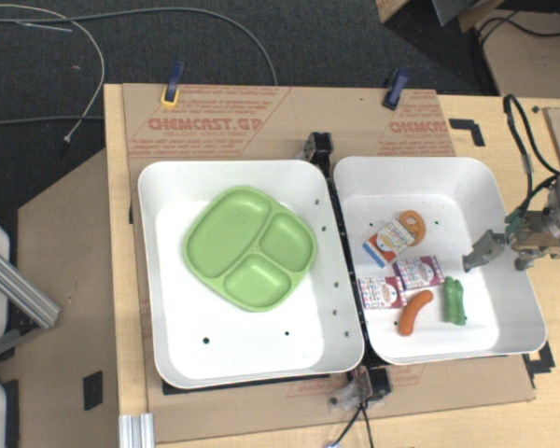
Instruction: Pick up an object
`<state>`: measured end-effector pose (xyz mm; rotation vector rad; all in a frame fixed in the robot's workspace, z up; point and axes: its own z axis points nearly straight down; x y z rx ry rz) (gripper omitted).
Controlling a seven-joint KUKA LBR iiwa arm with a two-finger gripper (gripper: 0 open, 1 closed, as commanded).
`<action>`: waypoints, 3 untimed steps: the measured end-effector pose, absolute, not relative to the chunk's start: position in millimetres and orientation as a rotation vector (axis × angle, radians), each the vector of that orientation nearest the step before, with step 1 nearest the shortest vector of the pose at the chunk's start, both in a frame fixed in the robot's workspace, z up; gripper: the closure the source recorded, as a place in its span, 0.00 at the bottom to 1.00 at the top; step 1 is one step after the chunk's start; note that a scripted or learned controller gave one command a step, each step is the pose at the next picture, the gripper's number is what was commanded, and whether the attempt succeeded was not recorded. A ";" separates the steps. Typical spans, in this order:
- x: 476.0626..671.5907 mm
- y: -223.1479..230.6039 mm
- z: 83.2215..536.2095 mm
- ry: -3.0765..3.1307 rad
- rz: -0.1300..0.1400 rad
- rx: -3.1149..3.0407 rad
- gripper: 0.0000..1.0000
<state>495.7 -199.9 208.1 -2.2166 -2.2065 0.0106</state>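
Dark carpet behind, w/ loose cables (84, 35) trailing across top left. Tan tabletop (75, 250) covered by cardboard sheet (289, 119) w/ red print, held at far edge by two blue clamps (174, 80). Two shallow white bins side by side, touching along inner edges, black clip (317, 146) at far end of seam.

Left bin (168, 325): light green divided plate (250, 247), three compartments, turned at an angle, sitting toward far half, nothing on it.

Right bin (467, 180): small cluster of toy food near middle. Red/white packet (389, 241) w/ orange pretzel-like ring (411, 222) touching its far right corner. Just nearer camera, two pink/white packets (401, 283) overlapping. Orange sausage-shaped piece (414, 312) lying diagonal at near edge of those packets. Green pickle-like piece (455, 301) just right of sausage, roughly upright in view, apart from it.

End effector (481, 250) coming in over right rim of right bin, grey tip pointing left toward cluster, near green piece but not touching. Nothing seen between fingers; how far open — cannot tell, too small + blurred. Wrist w/ cabling at right edge.
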 end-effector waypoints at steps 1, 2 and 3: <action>498.9 -199.4 214.8 -2.220 0.000 -2.220 0.00; 497.4 -200.3 151.5 -2.215 0.004 -2.216 0.00; 487.2 -197.9 93.1 -2.215 0.004 -2.216 0.00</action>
